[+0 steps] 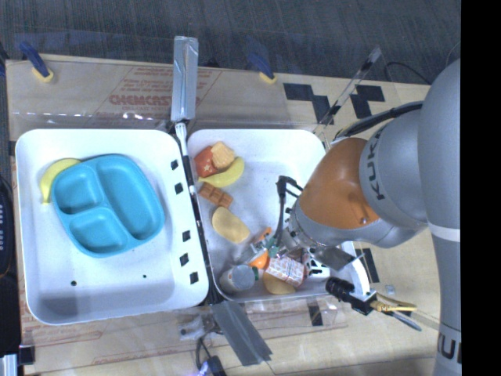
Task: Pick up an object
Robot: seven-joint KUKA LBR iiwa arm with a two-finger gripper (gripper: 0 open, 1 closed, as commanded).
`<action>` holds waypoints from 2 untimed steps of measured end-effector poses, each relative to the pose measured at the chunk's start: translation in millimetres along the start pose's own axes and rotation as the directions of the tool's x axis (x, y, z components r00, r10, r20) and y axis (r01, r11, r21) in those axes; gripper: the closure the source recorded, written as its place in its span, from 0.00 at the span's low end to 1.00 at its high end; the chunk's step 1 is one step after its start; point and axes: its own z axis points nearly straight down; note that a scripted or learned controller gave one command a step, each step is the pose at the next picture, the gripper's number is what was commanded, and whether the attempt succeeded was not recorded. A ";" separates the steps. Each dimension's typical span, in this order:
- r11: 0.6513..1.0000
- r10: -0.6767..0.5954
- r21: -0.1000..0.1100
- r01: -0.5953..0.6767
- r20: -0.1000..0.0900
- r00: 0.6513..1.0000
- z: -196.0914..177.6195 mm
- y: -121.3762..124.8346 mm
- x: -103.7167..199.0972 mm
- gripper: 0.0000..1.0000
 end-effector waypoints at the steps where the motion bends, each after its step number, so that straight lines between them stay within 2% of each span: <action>1: 1.000 -0.005 0.000 0.005 -0.001 1.000 -9.8 1.0 0.1 1.00; 2: 0.968 0.253 0.000 -0.253 -0.001 0.968 -95.1 95.8 44.7 1.00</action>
